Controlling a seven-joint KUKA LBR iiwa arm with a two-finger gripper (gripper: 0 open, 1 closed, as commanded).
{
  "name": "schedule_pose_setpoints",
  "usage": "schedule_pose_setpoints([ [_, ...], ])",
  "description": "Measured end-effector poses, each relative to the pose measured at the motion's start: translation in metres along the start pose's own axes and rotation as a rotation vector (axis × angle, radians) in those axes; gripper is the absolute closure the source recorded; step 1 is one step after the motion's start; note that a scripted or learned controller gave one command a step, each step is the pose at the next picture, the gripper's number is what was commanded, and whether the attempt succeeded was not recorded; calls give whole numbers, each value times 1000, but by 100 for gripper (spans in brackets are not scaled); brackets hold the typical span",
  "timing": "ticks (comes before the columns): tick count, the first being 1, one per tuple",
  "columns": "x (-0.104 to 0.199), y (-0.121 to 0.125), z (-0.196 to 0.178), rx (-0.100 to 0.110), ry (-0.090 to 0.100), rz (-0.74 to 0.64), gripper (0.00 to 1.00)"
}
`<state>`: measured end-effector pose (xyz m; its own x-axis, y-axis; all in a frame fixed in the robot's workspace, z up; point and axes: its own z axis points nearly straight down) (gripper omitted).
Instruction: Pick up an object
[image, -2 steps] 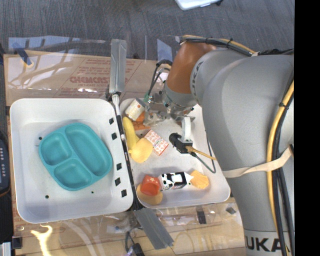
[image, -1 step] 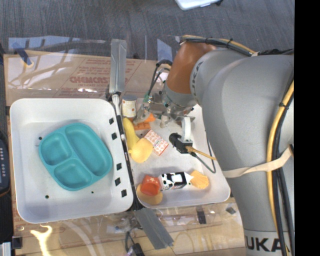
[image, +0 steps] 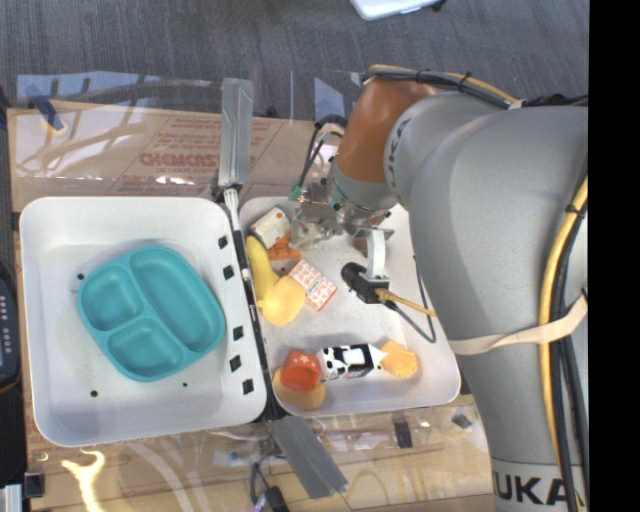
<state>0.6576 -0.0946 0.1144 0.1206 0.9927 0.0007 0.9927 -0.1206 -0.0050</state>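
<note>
The right bin (image: 432, 385) holds several small items. A banana (image: 258, 268) lies along its left wall with a yellow lemon-like fruit (image: 283, 302) below it. Beside them sits a red and white patterned box (image: 316, 286). Near the front are a red tomato (image: 299, 370), a black and white cow-print carton (image: 350, 362) and an orange-yellow piece (image: 401, 360). My gripper (image: 308, 227) is low at the bin's far left corner, right next to a pale packet (image: 270, 224) and a small orange item (image: 281, 247). The arm hides the bin's far right part.
The left bin (image: 50, 400) holds a teal divided plate (image: 150, 312). A grey ridge with black clips (image: 236, 290) separates the two bins. My large grey arm (image: 500, 250) covers the right side of the bench.
</note>
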Motion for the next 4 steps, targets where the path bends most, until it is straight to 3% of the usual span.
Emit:
schedule_pose_setpoints([
  [1, 0, 0, 0, 2, -1, -1, 0],
  [2, -14, 0, 23, 0, -1, -35, 0],
  [3, -13, 1, 12, 0, 0, -40, 100],
  [4, -13, 1, 12, 2, -1, -41, 0],
])
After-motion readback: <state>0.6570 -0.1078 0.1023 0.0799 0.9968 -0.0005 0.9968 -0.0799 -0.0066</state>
